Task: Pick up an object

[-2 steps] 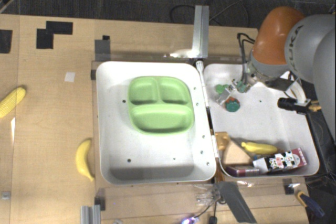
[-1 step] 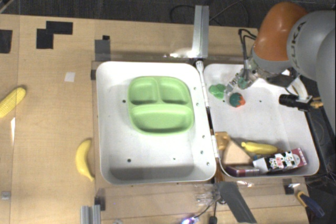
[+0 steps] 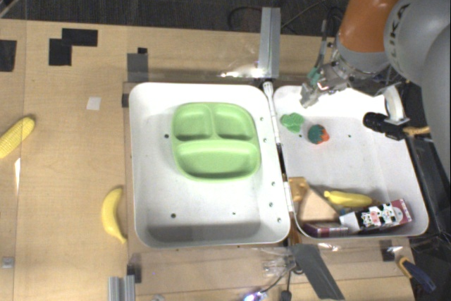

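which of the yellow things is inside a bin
The yellow item lying in the right bin, among the clutter at its near edge. The banana and the corn cob both lie on the bench left of the bins.

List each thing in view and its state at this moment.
gripper: above right bin's far-left corner, holding nothing visible.
green tray: flat in left bin.
green toy: loose in right bin.
red-green toy: loose beside it.
banana: on bench, outside bins.
corn: on bench, far left.

Claw (image 3: 311, 96) above right bin (image 3: 366, 158) — green tray (image 3: 211, 141), left bin (image 3: 148, 151)
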Robot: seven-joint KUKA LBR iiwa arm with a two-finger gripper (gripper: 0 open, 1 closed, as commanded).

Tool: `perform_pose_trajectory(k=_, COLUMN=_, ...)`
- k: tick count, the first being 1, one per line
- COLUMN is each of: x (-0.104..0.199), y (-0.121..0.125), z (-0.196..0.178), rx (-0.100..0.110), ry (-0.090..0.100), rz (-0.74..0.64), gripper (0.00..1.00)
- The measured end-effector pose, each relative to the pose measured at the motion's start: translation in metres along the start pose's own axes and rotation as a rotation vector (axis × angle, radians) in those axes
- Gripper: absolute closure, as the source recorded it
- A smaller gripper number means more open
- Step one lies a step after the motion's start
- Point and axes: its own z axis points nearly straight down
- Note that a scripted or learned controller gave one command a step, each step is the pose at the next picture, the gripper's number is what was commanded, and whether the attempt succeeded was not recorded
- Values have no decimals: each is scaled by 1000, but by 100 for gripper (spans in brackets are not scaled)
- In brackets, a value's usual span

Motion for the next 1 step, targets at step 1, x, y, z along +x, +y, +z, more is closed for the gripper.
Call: perform_pose_trajectory(k=1, x=15, y=9, z=-51, rx=0, ry=0, rz=164, gripper=100)
